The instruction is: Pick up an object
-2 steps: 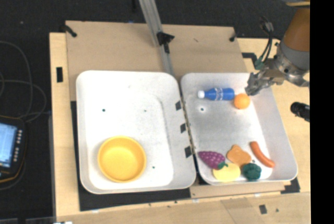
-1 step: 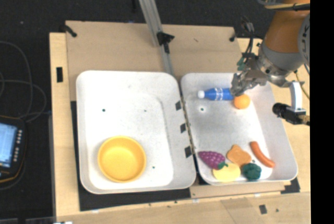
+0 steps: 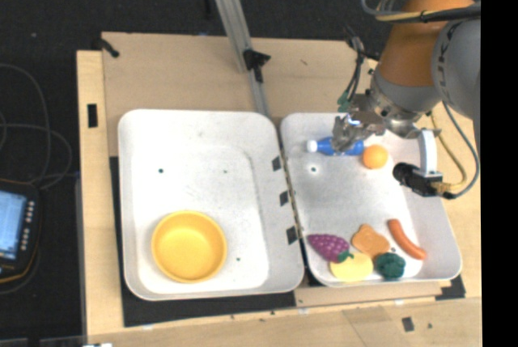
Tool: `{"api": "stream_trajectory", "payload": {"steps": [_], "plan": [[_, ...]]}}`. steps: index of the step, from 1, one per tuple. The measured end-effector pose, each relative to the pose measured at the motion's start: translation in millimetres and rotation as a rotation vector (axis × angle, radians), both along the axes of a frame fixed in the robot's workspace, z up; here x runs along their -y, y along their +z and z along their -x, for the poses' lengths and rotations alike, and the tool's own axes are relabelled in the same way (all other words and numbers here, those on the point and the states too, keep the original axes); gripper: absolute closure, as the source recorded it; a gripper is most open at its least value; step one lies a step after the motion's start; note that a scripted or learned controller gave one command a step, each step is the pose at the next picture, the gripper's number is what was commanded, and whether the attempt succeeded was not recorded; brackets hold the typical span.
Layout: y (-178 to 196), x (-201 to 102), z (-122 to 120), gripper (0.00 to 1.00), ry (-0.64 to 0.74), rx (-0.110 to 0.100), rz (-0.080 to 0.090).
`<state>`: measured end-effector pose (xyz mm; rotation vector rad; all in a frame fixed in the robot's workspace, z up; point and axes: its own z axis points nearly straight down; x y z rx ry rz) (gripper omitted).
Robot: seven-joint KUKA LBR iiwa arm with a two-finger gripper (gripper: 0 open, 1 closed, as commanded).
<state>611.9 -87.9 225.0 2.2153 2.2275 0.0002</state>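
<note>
Nearest us, along the front wall of the right bin, we see a cluster of toy foods: a purple grape bunch, a yellow piece just in front of it, a tan slice, a dark green piece, and an orange-red carrot lying slantwise, its long axis running from upper left to lower right. In the left bin, a yellow bowl sits upright in the front left corner.

Further back in the right bin, we find a small orange ball, and just to its left a blue object with a white tip. This blue object lies flat with its long axis roughly left to right, the white tip pointing left toward the divide between the bins. The end effector is down over the blue object's right end; we cannot tell whether it is clenched on it or released, since the wrist hides the contact.

A black clip-like part hangs off the arm's cabling by the bin's right wall. Behind it, the grey arm with its orange band comes in from the right, above the worktop. A grey metal pole slants across the worktop's far side.
</note>
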Motion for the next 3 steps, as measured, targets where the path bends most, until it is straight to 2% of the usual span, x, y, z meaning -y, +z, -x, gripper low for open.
{"api": "stream_trajectory", "payload": {"steps": [1, 3], "plan": [[7, -44, -7, 1.00, 0.001, 0.002, -0.001], [-1, -139, -9, 1.00, 0.001, 0.001, -0.001]]}}
